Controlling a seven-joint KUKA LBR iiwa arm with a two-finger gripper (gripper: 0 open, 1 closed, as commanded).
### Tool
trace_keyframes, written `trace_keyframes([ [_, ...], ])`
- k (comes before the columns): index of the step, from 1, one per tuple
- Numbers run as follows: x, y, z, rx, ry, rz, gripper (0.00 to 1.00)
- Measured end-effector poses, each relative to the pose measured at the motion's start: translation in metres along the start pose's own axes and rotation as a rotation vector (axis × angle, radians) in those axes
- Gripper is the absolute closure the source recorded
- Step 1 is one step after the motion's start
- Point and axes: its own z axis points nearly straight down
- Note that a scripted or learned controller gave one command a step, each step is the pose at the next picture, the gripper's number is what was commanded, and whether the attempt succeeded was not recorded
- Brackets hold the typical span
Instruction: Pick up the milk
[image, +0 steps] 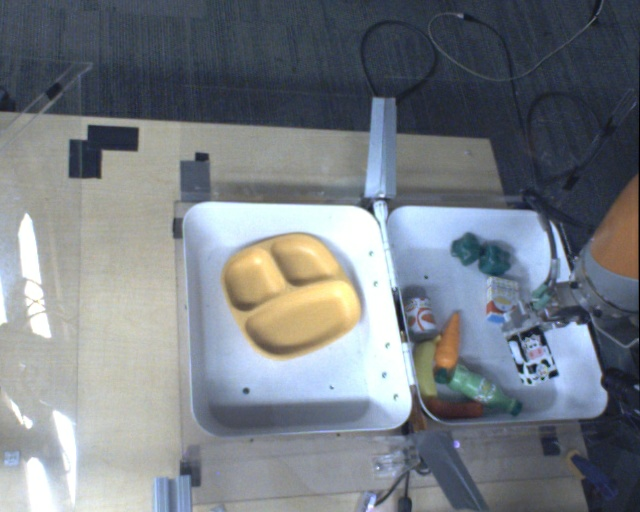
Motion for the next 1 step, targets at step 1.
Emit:
trace_keyframes([
  [1, 0.0042, 0.0008, -0.0168, -0.001, -0.001, -0.152, 1.0],
])
